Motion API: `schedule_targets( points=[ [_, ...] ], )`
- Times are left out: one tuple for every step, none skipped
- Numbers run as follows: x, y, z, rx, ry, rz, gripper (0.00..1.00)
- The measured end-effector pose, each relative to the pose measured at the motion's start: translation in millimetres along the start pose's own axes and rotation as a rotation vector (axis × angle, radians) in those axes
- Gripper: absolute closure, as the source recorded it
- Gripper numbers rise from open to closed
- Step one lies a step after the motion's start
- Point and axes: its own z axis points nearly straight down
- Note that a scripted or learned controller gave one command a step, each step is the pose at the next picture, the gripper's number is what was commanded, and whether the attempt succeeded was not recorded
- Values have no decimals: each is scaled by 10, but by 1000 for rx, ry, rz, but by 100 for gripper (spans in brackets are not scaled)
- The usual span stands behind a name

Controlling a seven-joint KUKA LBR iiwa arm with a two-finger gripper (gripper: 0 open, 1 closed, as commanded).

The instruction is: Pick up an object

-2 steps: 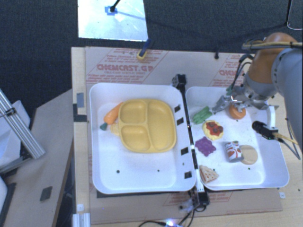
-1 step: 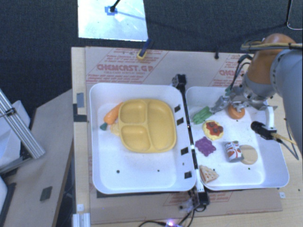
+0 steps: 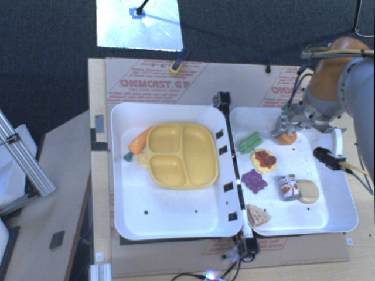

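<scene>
The gripper [image 3: 285,126] is lowered into the right bin [image 3: 340,215], at its far end. The orange object [image 3: 287,137] lies directly beneath the fingertips, apparently touching them (contact is uncertain at this resolution). Whether the jaws are apart or closed cannot be told. The object appears round, with no evident long axis. The green beans [image 3: 250,141] lie just left of the gripper.

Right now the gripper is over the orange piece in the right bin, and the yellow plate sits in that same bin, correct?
Not quite. The camera view shows the yellow plate in the left bin, not the right bin. The gripper is indeed over the orange piece in the right bin.
</scene>
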Motion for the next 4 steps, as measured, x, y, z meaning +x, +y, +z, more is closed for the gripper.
schedule_targets(
  points=[
    [4, 38, -442, 4, 6, 2, 100],
    [102, 38, -1009, 1, 5, 0, 100],
    [103, 54, -1273, 5, 6, 1, 100],
    [712, -81, -1329, 8, 9, -3, 100]
  ],
)
